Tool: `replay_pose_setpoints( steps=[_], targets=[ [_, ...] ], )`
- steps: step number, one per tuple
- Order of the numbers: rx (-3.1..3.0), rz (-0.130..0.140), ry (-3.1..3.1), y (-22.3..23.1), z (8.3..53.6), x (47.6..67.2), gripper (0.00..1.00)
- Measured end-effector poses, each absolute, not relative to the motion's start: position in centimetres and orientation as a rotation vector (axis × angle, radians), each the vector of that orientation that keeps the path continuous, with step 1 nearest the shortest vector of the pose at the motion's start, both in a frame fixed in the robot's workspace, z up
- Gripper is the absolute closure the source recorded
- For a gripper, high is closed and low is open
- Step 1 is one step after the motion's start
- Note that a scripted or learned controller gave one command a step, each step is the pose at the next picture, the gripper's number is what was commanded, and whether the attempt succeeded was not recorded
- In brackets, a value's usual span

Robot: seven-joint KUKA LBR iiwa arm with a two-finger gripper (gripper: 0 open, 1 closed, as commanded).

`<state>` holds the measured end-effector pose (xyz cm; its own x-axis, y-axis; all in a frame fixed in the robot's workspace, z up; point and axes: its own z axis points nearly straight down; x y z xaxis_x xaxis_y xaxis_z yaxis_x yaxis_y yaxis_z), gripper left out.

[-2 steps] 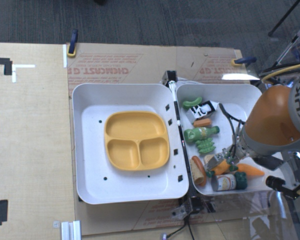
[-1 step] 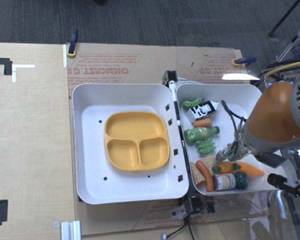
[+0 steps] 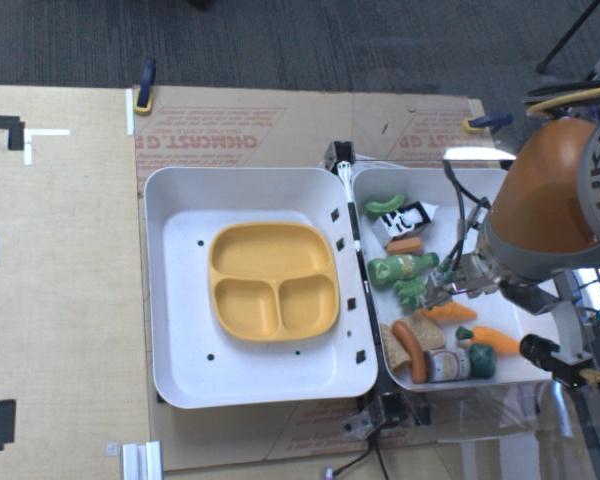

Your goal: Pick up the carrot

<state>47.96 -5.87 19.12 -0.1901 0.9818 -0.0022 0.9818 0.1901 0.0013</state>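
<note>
Red upside-down print on the cardboard sheet (image 3: 280,128) along the upper middle, reading roughly "CHEMIST", other lettering too blurred to read

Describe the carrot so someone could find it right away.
Look in the right-hand white bin, near its lower right corner. The carrot lies there, beside a small jar. It is a bright orange taper with a green top, unlike the reddish sausage to its left.

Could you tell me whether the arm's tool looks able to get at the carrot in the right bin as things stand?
Probably yes. The tool hangs in the right bin, right above one end of an orange carrot. Green toys crowd its far side, so a clean grip is uncertain.
</note>
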Motion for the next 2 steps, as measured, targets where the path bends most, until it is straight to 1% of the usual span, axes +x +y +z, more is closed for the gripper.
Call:
replay_pose_setpoints(
  steps=[1, 2],
  targets=[
    [1.999, 0.000, 2.420, -5.9, 19.1, 48.0, 0.00],
    [2.139, 0.005, 2.274, -11.5, 9.7, 49.2, 0.00]
  ],
)
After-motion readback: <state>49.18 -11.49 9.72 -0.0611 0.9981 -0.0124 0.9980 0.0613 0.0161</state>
